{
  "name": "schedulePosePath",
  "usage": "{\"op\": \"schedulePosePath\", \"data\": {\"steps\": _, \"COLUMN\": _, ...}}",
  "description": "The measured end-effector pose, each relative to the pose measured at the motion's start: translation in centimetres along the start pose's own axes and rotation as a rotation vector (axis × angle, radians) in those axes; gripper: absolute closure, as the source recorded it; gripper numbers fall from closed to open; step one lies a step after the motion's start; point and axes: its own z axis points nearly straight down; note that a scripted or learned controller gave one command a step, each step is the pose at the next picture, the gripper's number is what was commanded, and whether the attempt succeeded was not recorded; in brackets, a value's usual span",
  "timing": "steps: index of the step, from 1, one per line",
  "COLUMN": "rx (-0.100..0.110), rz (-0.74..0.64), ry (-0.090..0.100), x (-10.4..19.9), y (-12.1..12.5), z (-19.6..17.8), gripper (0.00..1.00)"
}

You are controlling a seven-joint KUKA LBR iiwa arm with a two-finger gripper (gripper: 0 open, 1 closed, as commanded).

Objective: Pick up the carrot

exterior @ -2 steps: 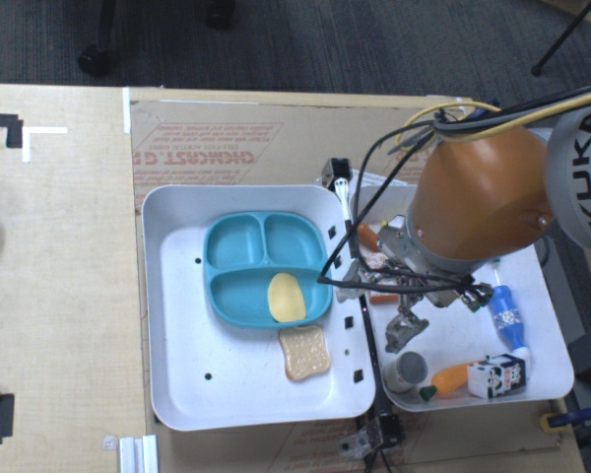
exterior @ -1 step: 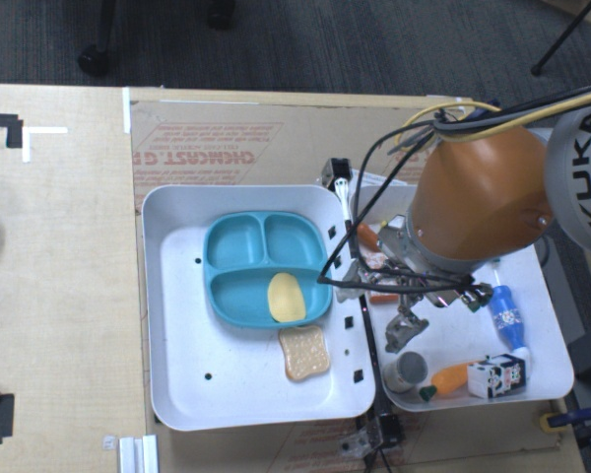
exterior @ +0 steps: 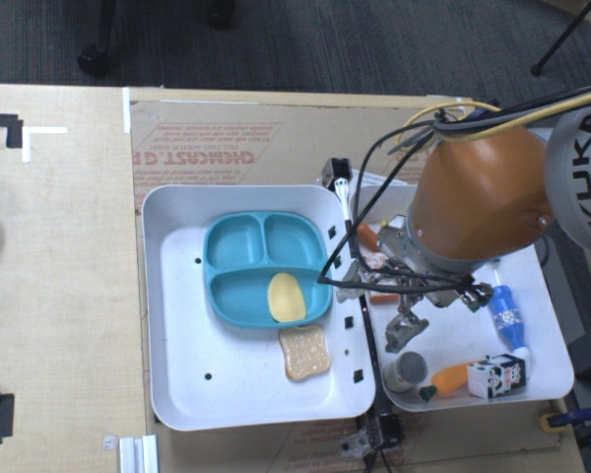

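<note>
Wooden bench (exterior: 59,264), dark carpet (exterior: 305,28) behind.

Grey arm entering from 3 o'clock, its orange band (exterior: 483,195) foreshortened above the wrist. The wrist points steeply downward; cables loop from 12 o'clock across the band to the wrist. The gripper (exterior: 402,331) hangs toward 7 o'clock of the band.
</note>
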Motion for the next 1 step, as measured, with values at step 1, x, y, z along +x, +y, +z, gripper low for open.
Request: {"op": "schedulePosePath", "data": {"steps": 1, "rx": 0.0, "rz": 0.0, "ry": 0.0, "x": 0.0, "y": 0.0, "z": 0.0, "gripper": 0.0}}
